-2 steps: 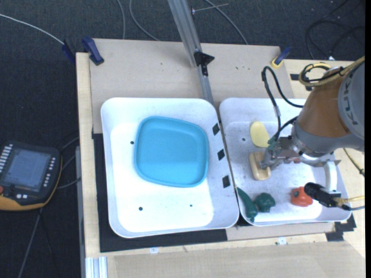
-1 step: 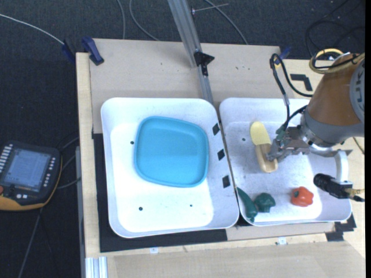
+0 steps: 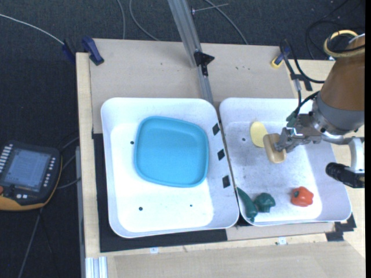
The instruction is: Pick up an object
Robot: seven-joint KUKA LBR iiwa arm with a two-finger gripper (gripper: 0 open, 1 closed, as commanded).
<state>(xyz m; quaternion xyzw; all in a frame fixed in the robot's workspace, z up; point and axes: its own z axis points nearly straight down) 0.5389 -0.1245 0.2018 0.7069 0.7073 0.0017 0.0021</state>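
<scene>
From my seat I see the arm (image 3: pixel 342 91) reaching in from the right over the right bin (image 3: pixel 324 112), its gripper (image 3: pixel 284 143) low above the bin's upper middle. A tan, wooden-looking block (image 3: pixel 272 148) sits right at the fingertips, touching or nearly touching them, but I cannot tell how wide the gripper is set or whether it really has hold of the block. Just beside the block, up and to the left, lies a pale yellow object (image 3: pixel 257 132), partly overlapped by it. Well apart from the gripper, toward the near edge of the same bin, a red pepper-like object (image 3: pixel 301 196) rests at the right, and a dark green object (image 3: pixel 257 202) lies in the lower left corner. The left bin (image 3: pixel 119 120) holds a blue square plate (image 3: pixel 171 151).
</scene>
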